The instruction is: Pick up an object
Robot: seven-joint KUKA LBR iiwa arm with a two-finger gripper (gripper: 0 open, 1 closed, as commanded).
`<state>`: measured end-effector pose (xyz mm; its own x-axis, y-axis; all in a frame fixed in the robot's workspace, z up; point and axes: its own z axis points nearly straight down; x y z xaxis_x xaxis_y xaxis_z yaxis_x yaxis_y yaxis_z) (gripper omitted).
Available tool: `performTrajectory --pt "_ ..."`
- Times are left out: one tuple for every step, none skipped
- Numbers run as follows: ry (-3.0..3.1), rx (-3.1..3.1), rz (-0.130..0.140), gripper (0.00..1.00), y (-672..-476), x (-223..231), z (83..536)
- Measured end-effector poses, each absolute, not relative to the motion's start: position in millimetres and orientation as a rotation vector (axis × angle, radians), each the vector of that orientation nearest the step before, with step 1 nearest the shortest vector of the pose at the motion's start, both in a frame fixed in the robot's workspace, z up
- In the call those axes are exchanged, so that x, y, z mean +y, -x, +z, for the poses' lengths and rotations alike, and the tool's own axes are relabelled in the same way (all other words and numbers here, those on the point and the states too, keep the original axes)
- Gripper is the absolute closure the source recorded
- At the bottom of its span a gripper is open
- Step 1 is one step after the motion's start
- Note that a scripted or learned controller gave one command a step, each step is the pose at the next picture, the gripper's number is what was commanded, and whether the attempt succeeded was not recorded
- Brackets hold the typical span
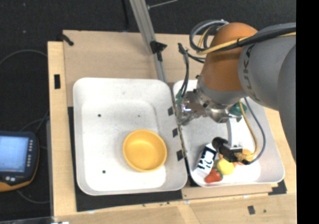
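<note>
Left bin (pixel 89 118) lies open around the yellow bowl (pixel 145 150) (near its front); the arm (pixel 234 63) overhangs the right bin (pixel 266 166).

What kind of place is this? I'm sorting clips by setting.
Probably a robotics lab bench: a KUKA arm over two white bins, and a teach pendant beside the bench.
</note>
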<state>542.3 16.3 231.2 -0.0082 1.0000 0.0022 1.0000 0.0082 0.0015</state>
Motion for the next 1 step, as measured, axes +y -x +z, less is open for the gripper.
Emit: performTrajectory --pt "2.211 -2.229 -0.003 1.00 -525.0 63.1 233.7"
